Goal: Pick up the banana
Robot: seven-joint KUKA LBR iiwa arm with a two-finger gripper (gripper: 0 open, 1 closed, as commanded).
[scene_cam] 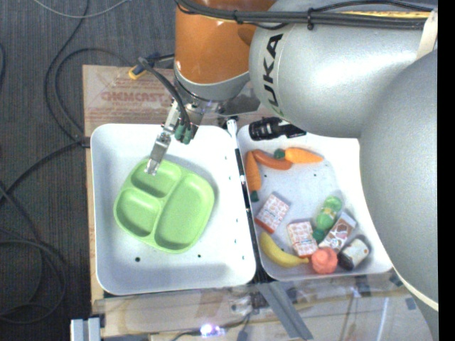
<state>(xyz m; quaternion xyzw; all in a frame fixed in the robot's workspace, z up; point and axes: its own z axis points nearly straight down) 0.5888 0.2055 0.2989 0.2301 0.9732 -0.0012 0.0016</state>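
1. Banana [279, 252]: you find it in the right bin [370, 212], near the front edge, lying flat among small packets; a red fruit [324, 261] sits just beside its right end. Untouched
2. Gripper [152, 166]: you see its thin tip over the left bin [106, 261], at the back compartment of the green tray [167, 212]. You cannot tell whether it is wide or narrow; nothing shows in it
3. Progress: judge the task not begun. The gripper is in the wrong bin, well apart from the banana. Left to do: cross over, descend, grasp, lift
4. Writing: "UKA" reads on the arm [334, 69], part of the maker's name. Red print on the board [128, 94] behind the left bin is too blurred to read
5. Other right-bin stock: carrot [302, 155], green bottle [328, 212]
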